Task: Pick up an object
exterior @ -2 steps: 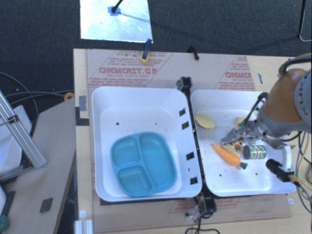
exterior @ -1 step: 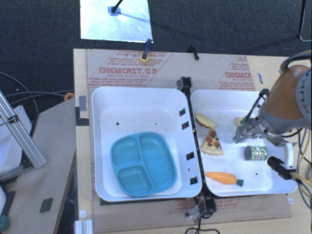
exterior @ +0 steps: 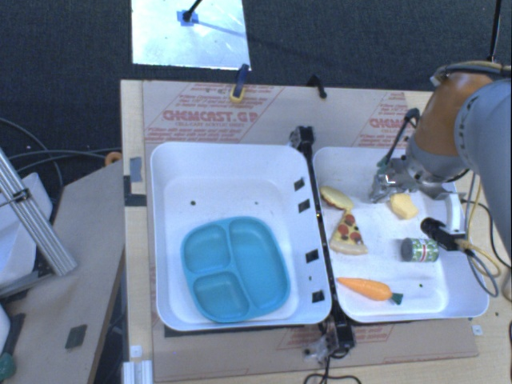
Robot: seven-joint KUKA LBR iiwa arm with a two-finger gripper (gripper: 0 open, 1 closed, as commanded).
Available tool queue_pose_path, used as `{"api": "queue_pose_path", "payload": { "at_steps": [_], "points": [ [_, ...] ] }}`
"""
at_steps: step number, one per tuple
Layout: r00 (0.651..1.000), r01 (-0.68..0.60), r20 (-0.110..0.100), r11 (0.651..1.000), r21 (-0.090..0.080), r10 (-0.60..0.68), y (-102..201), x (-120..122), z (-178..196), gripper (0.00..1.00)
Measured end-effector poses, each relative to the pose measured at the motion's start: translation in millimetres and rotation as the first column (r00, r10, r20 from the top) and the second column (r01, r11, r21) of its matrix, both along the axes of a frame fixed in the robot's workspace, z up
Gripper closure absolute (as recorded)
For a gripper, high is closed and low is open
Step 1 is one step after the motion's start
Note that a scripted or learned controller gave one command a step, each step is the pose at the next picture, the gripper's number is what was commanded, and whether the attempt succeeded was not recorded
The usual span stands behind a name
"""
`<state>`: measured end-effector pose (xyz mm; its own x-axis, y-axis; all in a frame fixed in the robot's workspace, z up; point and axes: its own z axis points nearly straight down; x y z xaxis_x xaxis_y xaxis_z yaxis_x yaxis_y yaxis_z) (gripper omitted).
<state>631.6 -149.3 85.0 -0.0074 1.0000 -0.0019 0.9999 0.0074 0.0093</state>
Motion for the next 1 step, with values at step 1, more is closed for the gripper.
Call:
{"api": "queue_pose_path", "payload": {
  "at_steps": [1],
  "points": [
    [1.0,-0.006,0.001,1.0,0.006,0.006,105.1,-66.5,105.8,1.0]
  ]
}}
